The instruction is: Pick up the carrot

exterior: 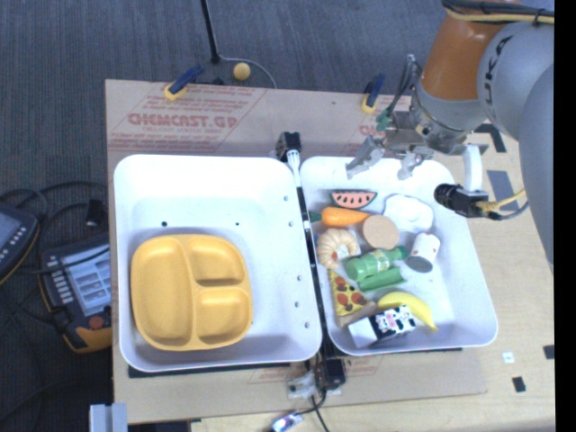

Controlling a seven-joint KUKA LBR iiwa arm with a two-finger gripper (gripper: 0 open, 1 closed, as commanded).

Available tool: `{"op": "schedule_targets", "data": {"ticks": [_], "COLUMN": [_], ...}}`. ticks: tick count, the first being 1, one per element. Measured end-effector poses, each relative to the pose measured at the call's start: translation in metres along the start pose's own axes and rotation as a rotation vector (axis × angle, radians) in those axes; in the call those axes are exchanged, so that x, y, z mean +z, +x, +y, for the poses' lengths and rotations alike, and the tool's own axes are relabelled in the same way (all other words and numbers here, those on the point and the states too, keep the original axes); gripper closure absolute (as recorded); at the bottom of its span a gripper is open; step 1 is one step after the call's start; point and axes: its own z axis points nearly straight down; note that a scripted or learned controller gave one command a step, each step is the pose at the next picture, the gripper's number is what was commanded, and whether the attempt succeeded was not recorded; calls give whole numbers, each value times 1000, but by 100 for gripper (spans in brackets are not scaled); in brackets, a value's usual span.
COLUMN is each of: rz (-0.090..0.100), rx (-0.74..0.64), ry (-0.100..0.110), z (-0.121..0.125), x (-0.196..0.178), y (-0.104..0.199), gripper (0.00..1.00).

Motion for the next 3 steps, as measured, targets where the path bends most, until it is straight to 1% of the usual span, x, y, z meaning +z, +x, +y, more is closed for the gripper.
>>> {"op": "schedule_targets", "data": {"ticks": [1,2,3], "rz": [2,-1,0], "rx": [285,318,439], "ry": [3,-20,-24], "z": [-22,-63,-116], "x": [125,132,132], "y": [-2,-5,-11], "gripper": [0,0,0]}}
